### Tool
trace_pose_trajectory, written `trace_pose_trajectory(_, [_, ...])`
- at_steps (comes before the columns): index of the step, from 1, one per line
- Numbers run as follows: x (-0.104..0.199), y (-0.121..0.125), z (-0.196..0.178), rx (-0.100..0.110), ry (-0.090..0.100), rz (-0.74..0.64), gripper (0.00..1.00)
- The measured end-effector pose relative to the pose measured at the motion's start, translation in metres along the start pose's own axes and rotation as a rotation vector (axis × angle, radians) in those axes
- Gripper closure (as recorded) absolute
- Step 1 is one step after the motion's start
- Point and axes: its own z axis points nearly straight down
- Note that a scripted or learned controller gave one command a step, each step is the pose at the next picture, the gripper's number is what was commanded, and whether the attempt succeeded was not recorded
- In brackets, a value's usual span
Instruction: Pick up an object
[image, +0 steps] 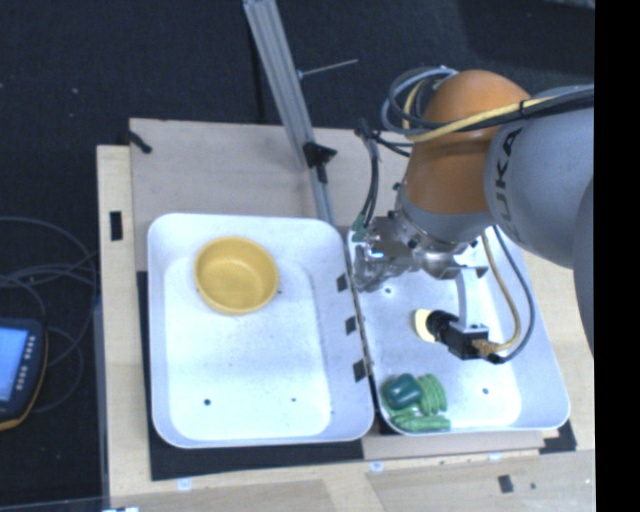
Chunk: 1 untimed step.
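Finds the claw low over the upper left corner of the right bin, just beside the wall where it meets the left bin. Cannot tell whether the claw is apart or together: too much wrist metal and cable crowded around it, and nothing plainly seen clamped in it. Rising from the claw toward the view's upper right, the grey arm with its orange band, looped with cables. Just below and to the right of the claw, on the right bin's floor, a small pale yellow thing, partly hidden by a black fitting on the arm's hose; cannot tell what it is. Further below the claw, near the bin's lower left corner, a cluster of green objects, one dark and blocky, the others lighter and pod-like, lying touching one another. Well away to the claw's left, across the dividing wall, a yellow bowl standing upright in the upper part of the left bin, apart from its walls. Above and left of the claw, a slanted metal rail crossing the counter. Far off to the claw's left, past the counter's edge, a handheld screen with its cord.
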Motion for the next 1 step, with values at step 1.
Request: trace_pose_trajectory(1, [0.0415,-0.0305,0.0137,0.002,-0.001,0.000,1.00])
